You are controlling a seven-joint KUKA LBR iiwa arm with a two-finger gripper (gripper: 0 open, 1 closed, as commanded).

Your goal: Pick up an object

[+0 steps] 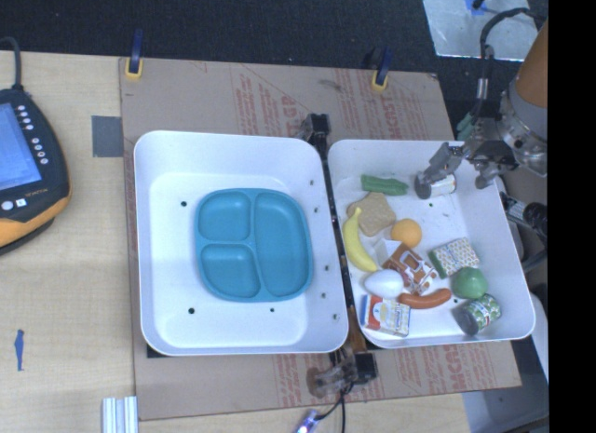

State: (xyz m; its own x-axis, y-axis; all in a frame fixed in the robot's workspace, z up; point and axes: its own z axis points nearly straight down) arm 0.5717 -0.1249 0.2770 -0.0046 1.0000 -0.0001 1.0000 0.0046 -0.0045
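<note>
The right bin [495, 200] holds several toy foods: a green bean pod [384, 183], a bread slice [375, 213], a banana [357, 241], an orange [405, 232], a white egg [382, 283], a sausage [424, 300], a green lime [469, 283] and a small can [479, 314]. My gripper [459, 176] hovers over the bin's far right part, just right of the bean pod. It is open, with one finger [434, 180] pointing down-left and nothing between the two.
The left bin [158, 236] holds a blue divided plate [253, 242]. A patterned packet [453, 256], a snack wrapper [412, 268] and a small carton [386, 315] also lie in the right bin. A tablet-like pendant [23, 166] rests on the bench at far left.
</note>
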